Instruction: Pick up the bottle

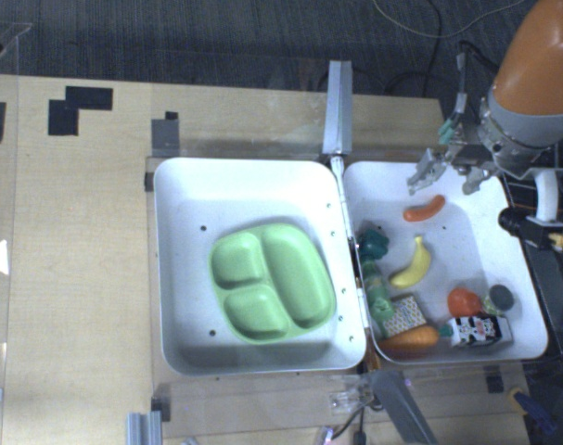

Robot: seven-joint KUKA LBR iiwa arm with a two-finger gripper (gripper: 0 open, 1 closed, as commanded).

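Bench [68, 276]: pale wood-grain top, running from the left edge across under both bins. Dark carpet-like floor [216, 12] beyond its far edge.

Directly on the bench:
- Left bin [184, 341], white, shallow, rounded corners; sits left of centre.
- Right bin [531, 332], white, same build, just beside the left one, their inner walls touching or nearly so.
- Metal rail [338, 109] standing at the far side, in line with the seam between the bins.
- Small grey bracket [166, 134] near the left bin's far-left corner.
- Black flat patches [77, 108] on the far-left surface, one stepped in shape.
- Clear panel edge [10, 40] at far left, glare on it.
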